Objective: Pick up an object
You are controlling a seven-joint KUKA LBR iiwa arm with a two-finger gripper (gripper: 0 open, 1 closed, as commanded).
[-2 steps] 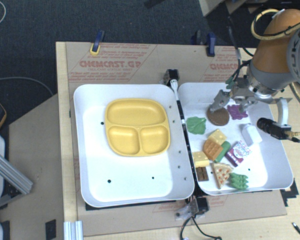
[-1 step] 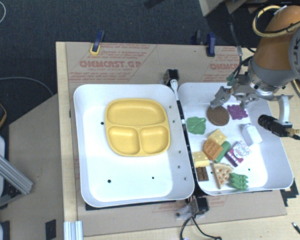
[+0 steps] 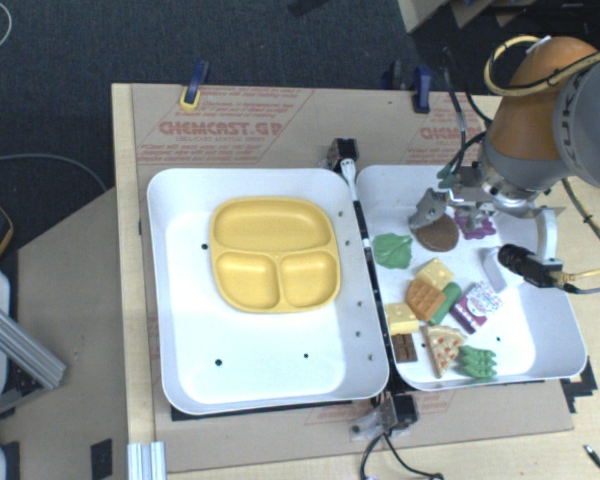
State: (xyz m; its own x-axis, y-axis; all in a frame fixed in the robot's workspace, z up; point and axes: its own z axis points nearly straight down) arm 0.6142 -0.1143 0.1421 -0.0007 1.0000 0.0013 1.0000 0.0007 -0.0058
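Observation:
The right white bin (image 3: 550, 343) holds several toy foods. A brown round piece (image 3: 440, 236) lies at its upper middle, with a purple piece (image 3: 478, 227) just to its right and a green leaf (image 3: 392, 250) to its left. My gripper (image 3: 452, 208) hangs right above the brown piece and the purple piece, at the end of the grey and orange arm (image 3: 540, 98). I see nothing lifted off the bin floor.
Lower in the right bin lie a yellow wedge (image 3: 435, 272), an orange waffle piece (image 3: 423, 296), a purple and white packet (image 3: 477, 306), a pizza slice (image 3: 443, 348) and a green floret (image 3: 477, 361). The left bin (image 3: 180, 348) holds a yellow divided plate (image 3: 275, 253).

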